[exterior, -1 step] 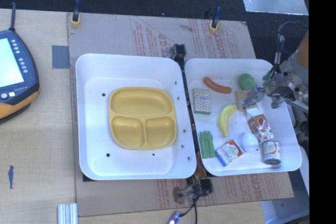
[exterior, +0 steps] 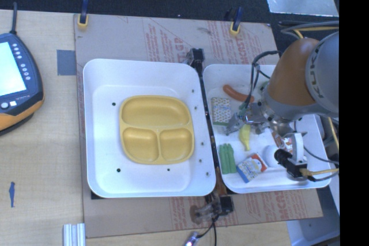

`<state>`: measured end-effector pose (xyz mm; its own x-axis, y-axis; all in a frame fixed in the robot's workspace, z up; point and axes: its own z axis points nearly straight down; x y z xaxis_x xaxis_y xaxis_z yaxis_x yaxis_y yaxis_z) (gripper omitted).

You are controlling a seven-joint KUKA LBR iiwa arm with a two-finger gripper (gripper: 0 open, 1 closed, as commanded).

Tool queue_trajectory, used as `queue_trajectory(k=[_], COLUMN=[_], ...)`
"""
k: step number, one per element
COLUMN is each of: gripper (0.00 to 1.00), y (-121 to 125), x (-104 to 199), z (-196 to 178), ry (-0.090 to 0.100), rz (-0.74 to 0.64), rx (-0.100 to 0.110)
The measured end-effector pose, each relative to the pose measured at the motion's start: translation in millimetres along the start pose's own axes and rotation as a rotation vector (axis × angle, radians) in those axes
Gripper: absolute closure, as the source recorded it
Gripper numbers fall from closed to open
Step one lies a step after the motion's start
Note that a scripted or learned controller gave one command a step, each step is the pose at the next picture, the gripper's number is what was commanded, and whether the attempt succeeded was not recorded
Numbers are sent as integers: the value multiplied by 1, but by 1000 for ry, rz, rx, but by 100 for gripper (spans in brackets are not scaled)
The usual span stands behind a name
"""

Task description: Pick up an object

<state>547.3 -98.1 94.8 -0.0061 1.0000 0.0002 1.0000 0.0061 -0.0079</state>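
- The hand (exterior: 249, 121) is low in the right bin (exterior: 300, 181), over a yellow banana-shaped toy (exterior: 245, 137); whether it grips it, I cannot tell.
- A yellow divided tray (exterior: 155, 128) lies in the left bin (exterior: 98, 124).

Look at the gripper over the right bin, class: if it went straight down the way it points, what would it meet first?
Most likely the yellow banana-shaped toy, which lies right under the gripper in the right bin. Height is hard to judge from this slanted view, so it might touch the bin floor beside it instead.
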Motion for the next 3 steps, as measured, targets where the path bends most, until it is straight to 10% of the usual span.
queue_trajectory(k=[2,3], gripper=[0,100], y=[8,8], x=[-6,-7], z=[3,-7], ry=[0,-2], rz=[0,-3], rx=[-1,2])
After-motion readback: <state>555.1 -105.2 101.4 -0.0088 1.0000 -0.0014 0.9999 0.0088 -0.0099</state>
